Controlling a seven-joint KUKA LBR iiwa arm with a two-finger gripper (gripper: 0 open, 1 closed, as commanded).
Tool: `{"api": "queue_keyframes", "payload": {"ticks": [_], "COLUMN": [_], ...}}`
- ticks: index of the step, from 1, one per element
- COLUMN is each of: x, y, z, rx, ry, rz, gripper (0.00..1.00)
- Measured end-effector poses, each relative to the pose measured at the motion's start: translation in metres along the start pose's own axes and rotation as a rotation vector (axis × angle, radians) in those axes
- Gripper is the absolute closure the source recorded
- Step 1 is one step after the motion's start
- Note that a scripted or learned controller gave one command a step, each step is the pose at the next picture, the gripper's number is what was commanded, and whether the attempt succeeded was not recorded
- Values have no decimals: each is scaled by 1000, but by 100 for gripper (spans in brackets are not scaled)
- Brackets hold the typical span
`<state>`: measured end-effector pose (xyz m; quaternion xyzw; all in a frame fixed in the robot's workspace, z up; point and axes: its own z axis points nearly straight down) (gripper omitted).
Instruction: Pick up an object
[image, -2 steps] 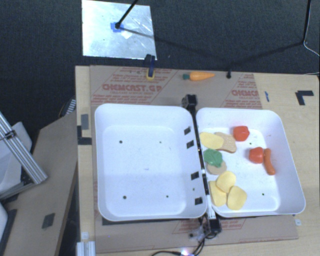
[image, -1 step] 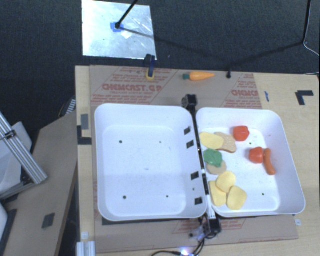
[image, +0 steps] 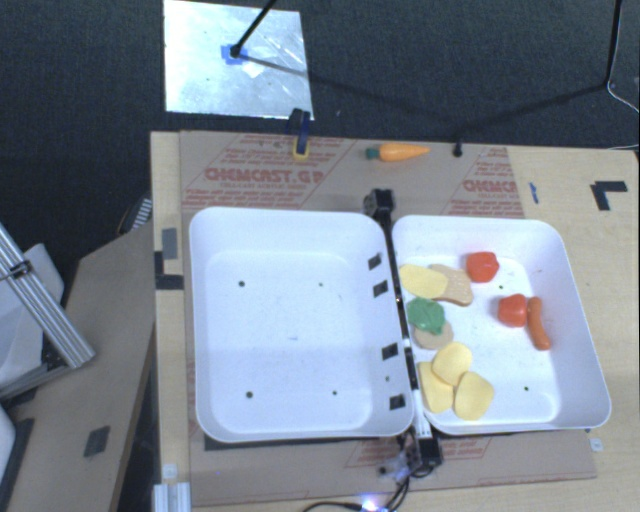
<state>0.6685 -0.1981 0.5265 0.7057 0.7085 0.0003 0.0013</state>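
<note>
Across the right bin (image: 560, 395), toy food (image: 445, 365) lying loose and apart, easy to single out. Nothing lifted yet. Gripper state: cannot tell.

The brown board (image: 330, 170) under the bins bears red print, seemingly "CHEMCAST GP".

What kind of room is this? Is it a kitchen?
Probably a robot lab, not a kitchen. Two white bins sit on a cardboard-covered bench, the food looks like toys, and cables cross the dark floor.
</note>
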Motion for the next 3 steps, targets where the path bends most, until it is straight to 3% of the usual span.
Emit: {"api": "queue_keyframes", "payload": {"ticks": [1, 3], "x": [-9, -7], "y": [-93, -38], "z": [-12, 12], "rx": [-2, -1], "ry": [-1, 0], "rz": [6, -1], "gripper": [100, 100]}}
